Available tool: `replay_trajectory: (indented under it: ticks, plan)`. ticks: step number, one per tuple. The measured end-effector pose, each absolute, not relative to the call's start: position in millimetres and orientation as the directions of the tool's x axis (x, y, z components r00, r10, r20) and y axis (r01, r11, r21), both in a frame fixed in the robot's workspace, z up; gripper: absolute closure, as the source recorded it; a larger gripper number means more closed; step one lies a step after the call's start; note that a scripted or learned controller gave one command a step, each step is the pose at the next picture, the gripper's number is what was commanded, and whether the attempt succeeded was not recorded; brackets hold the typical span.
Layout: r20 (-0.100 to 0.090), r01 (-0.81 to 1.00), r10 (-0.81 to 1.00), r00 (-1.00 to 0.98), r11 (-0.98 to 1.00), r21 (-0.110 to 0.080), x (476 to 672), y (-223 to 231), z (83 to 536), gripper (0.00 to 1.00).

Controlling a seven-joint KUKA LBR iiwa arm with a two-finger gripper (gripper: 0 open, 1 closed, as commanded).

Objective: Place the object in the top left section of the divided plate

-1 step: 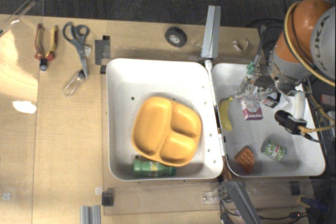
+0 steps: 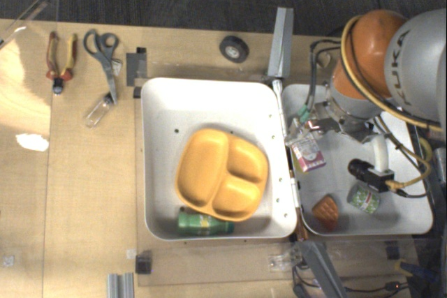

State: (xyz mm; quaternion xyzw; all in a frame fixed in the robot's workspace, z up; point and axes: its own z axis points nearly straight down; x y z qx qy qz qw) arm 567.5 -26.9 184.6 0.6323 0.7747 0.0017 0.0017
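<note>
A yellow-orange divided plate (image 2: 222, 174) lies flat in the left white bin (image 2: 160, 150), turned at a slant, with three sections: one long section on its left side and two smaller ones on its right. Its lower edge overlaps a green bottle (image 2: 202, 222) lying on its side. In the right bin (image 2: 412, 220) lie a small packet (image 2: 307, 154), a brown object (image 2: 325, 211) and a green-and-white can (image 2: 363, 199).

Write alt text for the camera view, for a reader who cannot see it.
A grey arm with an orange band reaches from the right over the right white bin, its gripper above a small clear packet near the bin's left edge. The left white bin holds a yellow three-section divided plate and a green bottle lying below it.
</note>
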Motion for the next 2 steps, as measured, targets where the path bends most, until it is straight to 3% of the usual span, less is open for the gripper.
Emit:
replay_trajectory:
  ticks: [1, 2]
  plan:
    - [-0.002, 0.862, 0.862, -0.507, 0.507, 0.006, 547.4, 56.4, 185.3, 1.00]
    - [-0.002, 0.862, 0.862, -0.506, 0.506, 0.006, 547.5, 55.8, 185.4, 0.00]
